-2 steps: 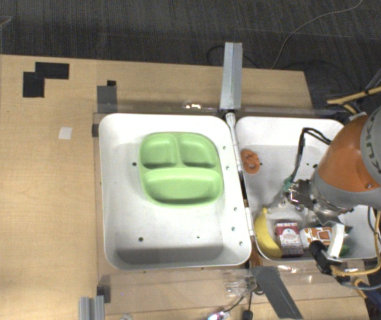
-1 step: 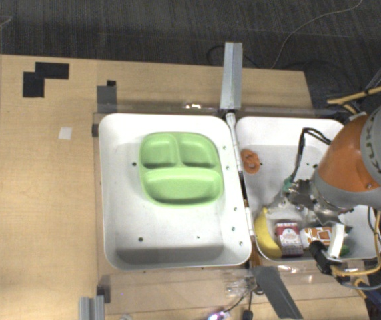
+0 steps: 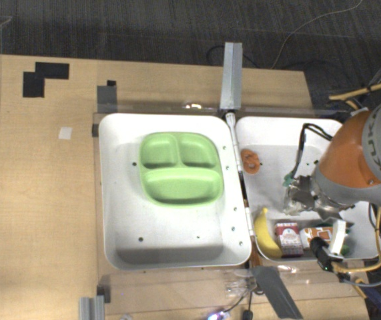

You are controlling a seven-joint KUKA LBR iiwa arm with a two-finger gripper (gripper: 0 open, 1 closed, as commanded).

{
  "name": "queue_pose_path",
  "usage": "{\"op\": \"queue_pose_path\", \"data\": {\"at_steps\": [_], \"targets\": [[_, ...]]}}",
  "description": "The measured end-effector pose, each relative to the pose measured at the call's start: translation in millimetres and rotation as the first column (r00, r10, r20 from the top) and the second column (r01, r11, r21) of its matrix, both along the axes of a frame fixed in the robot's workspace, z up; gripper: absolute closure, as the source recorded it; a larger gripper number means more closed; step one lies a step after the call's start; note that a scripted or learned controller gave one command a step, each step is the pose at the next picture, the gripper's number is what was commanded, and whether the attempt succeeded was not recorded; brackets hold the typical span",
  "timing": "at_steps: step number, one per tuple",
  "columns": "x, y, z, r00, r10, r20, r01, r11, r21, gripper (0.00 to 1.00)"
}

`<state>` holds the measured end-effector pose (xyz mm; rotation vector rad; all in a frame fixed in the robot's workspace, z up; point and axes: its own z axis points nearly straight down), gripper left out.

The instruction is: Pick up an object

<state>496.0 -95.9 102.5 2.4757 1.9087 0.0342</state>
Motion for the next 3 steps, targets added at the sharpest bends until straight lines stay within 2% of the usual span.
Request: {"op": "queue_pose_path", "data": {"at_steps": [1,2,3], "targets": [[-4,-87,-11,0.999,-0.046,-0.007,0.046,0.999,-0.008,1.00],[-4,-89,-11,0.999,-0.048,-0.006,0.048,0.999,-0.011,0.00],[-1,-85,-1,0.999,-0.043,-0.003,0.043,0.999,-0.005,1.00]]}}
